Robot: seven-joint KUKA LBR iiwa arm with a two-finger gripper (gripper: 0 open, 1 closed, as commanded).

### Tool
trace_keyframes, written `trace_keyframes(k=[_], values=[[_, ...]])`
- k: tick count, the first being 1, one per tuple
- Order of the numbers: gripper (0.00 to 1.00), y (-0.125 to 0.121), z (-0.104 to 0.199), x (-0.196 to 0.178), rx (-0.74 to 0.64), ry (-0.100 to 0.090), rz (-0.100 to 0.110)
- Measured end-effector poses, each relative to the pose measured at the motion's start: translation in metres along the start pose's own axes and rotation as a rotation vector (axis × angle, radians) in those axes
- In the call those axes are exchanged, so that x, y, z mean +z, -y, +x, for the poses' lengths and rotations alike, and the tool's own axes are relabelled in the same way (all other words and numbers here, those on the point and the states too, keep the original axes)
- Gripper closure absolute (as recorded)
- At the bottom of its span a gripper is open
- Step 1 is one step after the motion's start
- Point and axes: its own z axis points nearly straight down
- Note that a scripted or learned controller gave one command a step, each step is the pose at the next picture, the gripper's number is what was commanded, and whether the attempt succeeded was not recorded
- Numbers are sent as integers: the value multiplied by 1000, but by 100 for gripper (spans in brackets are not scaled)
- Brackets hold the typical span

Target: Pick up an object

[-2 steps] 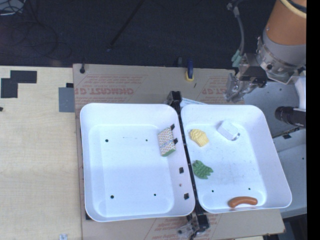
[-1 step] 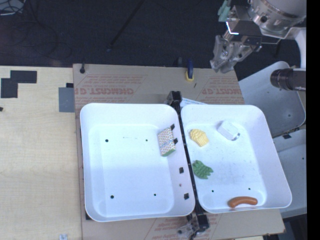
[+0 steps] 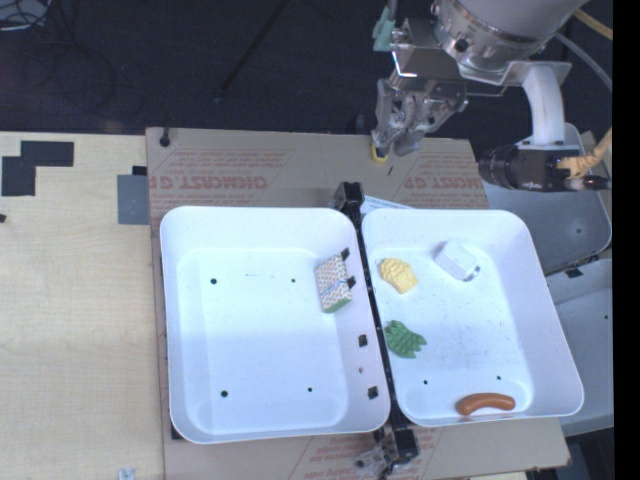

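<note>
A patterned block (image 3: 334,283) leans on the left bin's (image 3: 190,368) right wall. The right bin (image 3: 540,328) holds a yellow piece (image 3: 398,274), green piece (image 3: 404,339), sausage (image 3: 485,404) and clear cube (image 3: 457,261). The claw (image 3: 392,146) hangs above the cardboard (image 3: 250,173), whose reversed red lettering is unreadable; its grip cannot be told.

One fixed camera, mounted above the bench, looking down at a slant. Far enough back to take in both shallow white plastic bins whole: left bin (image 3: 190,268), right bin (image 3: 540,298), joined at centre frame. Brown printed cardboard sheet (image 3: 260,168) under the bins, lettering reading upside down from this side. Pale wooden benchtop (image 3: 70,308) along the left. Dark floor with cables across the far edge. Grey arm with orange band (image 3: 500,8) entering from upper right, cropped by the top of frame.
</note>
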Motion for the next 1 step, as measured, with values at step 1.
trace_keyframes(k=[1], values=[[100,4,43,0,-1,-1,1]])
